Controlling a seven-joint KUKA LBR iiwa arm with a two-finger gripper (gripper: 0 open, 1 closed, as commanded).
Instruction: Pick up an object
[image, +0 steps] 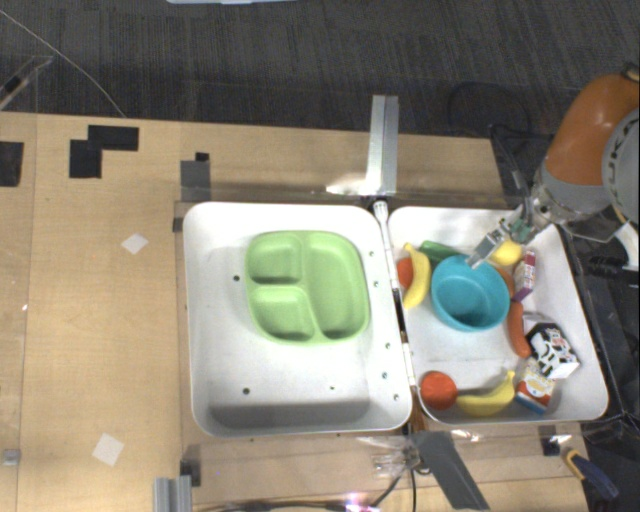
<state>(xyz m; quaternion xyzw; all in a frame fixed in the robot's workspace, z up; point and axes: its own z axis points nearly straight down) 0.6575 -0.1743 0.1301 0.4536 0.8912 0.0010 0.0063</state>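
Note:
The right bin (590, 400) holds several objects. A blue bowl (470, 293) stands in its middle, and a small yellow fruit (507, 254) lies just behind the bowl's far right rim. My gripper (506, 238) hangs low over the bin's back right part, directly above that yellow fruit. Its fingers (490, 245) are spread apart, open, with the fruit beneath them and nothing lifted. The grey arm with its orange band (590, 135) reaches in from the upper right.
Left of the bowl lie a banana (416, 275), a red item (404, 270) and a green one (437, 250). At the right and front are an orange stick (517, 328), a black-and-white carton (550, 350), a second banana (485, 400) and a red ball (437, 387). The left bin (215, 400) holds a green divided plate (303, 285).

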